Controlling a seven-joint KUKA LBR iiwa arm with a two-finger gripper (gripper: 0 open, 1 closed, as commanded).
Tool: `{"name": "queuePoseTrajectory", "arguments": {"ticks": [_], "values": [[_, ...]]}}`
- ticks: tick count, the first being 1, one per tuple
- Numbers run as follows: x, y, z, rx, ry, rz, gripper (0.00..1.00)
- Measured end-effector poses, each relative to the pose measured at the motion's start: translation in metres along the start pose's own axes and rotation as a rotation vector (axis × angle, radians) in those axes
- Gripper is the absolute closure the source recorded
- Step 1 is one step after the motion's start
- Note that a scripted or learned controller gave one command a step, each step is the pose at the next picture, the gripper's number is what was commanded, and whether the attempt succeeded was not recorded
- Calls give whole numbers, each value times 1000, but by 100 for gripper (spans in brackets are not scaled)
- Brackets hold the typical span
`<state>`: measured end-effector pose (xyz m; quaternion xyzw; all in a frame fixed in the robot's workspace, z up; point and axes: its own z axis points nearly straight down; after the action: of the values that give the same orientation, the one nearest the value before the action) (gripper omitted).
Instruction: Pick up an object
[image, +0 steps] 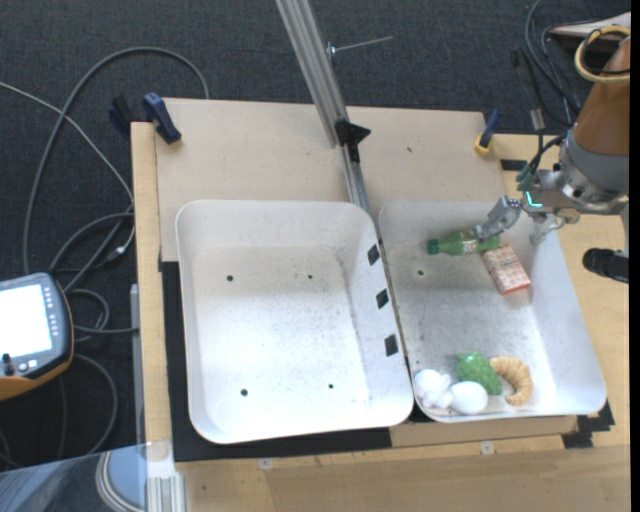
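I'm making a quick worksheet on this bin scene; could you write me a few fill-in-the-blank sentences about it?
1. The green bottle lies in the ____ bin.
2. The croissant sits near that bin's ____ edge.
3. The red and white box lies just ____ the green bottle.
4. The gripper hangs over the right bin's ____ edge.

Missing words: right; front; right of; far

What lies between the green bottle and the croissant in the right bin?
In the camera view, only bare bin floor lies between the green bottle and the croissant.
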<state>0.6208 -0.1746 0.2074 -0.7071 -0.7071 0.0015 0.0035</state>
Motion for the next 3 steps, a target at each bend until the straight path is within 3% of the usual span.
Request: {"name": "queuePoseTrajectory", "arguments": {"ticks": [1, 2, 3], "values": [[0, 1, -3, -5, -2, -2, 0], [-9, 3, 54, 1, -1, 1, 0], [-10, -1, 109, -11, -6, 0, 0]]}}
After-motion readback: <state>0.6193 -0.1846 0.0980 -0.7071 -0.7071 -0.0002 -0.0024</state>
